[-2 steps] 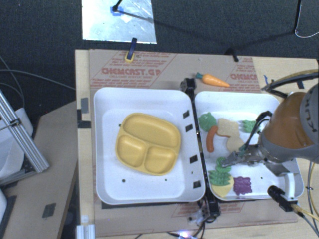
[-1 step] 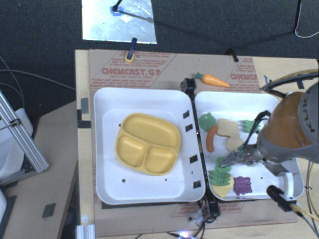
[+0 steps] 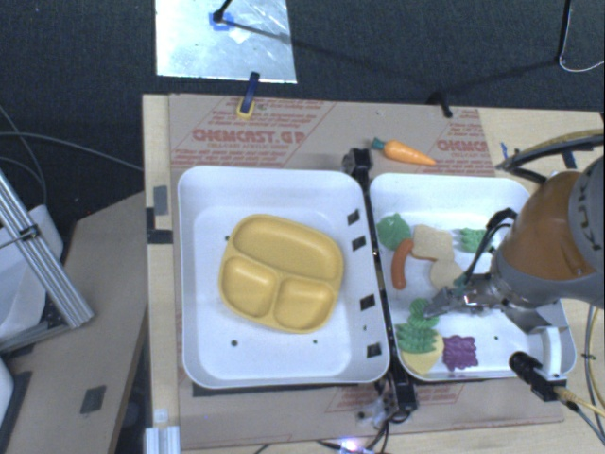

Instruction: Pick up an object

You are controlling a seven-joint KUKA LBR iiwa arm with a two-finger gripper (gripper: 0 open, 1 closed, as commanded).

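The gripper (image 3: 437,303) hangs low in the right bin (image 3: 492,189) among crowded toy food; whether its jaws are released or clenched I cannot tell. Closing here may pinch the bread slice (image 3: 433,242) and sausage (image 3: 401,263) together, or slip off both.

Beyond my work, I see a yellow divided plate (image 3: 281,272) lying in the left white bin (image 3: 198,253), a toy carrot (image 3: 405,151) resting on the cardboard sheet (image 3: 312,130) just behind the bins, a shiny metal sheet (image 3: 225,26) on the dark floor farther back.
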